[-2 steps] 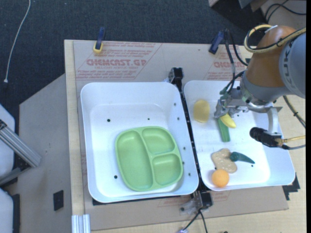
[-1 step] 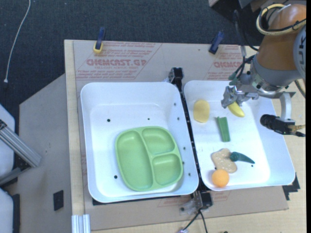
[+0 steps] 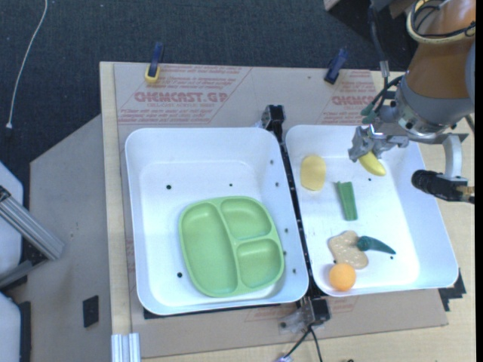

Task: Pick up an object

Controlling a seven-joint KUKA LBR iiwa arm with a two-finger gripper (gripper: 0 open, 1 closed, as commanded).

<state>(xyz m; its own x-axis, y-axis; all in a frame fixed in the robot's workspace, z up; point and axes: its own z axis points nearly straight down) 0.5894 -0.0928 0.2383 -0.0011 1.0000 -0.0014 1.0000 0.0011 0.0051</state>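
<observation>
Two shallow white bins sit side by side on a brown board printed with red lettering. The left bin holds a green three-compartment plate, lying flat toward its near side; the right bin touches it along one edge. Two clamps grip the board's far edge: one blue and yellow, one blue. A white cable trails over dark carpet.

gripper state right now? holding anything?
Gripper: over the right bin, right at a yellow banana-shaped piece. Open or shut cannot be told, nor whether it holds the piece.
</observation>
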